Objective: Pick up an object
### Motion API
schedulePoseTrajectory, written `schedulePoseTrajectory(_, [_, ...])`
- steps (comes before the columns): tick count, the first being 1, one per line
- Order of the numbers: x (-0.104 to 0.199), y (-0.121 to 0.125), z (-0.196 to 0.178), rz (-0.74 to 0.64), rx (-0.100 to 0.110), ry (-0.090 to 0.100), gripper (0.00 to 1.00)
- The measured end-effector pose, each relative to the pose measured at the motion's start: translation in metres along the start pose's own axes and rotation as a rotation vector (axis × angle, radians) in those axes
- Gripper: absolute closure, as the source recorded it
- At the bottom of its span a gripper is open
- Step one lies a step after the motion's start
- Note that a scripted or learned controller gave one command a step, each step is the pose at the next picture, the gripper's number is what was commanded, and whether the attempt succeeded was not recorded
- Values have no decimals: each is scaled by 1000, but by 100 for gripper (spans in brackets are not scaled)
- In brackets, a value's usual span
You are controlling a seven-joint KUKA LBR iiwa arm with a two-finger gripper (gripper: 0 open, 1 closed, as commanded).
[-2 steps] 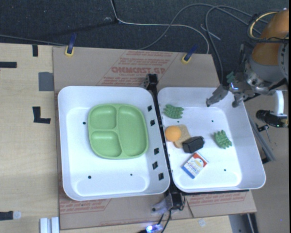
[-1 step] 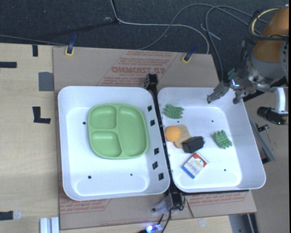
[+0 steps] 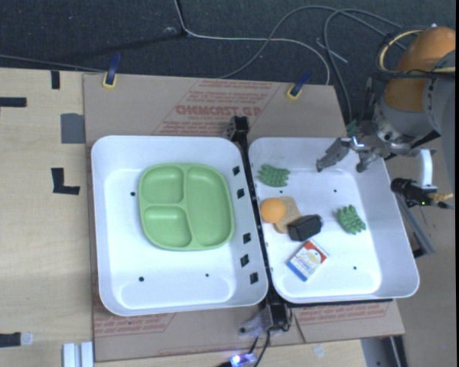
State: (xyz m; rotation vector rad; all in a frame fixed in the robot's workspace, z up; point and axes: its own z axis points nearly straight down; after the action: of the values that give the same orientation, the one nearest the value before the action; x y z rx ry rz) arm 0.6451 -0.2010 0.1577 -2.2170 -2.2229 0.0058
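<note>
Hovering over the right bin's far corner, the jaws stand spread, pinching nothing; below lie an orange ball, black block, small carton and two green toys; a green plate fills the left bin.

We see five small objects lying loose in the right-hand white bin. A green leafy piece lies flat near the bin's upper left corner. Below it, an orange ball rests on a tan flat piece, close to the bin's left wall. A black block lies just right of the ball, touching the tan piece, tilted slightly. A second green leafy piece lies farther right, apart from the rest. A small blue, white and red box lies flat below the black block, turned at a slant.
</note>
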Motion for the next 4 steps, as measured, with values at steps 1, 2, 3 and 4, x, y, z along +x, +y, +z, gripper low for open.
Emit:
schedulePoseTrajectory(1, [4, -9, 48, 1, 1, 1, 0])
schedulePoseTrajectory(2, [5, -8, 74, 0, -4, -2, 0])
schedulePoseTrajectory(3, [5, -7, 61, -2, -8, -4, 100])
schedulePoseTrajectory(4, [-1, -13, 5, 1, -5, 1, 100])
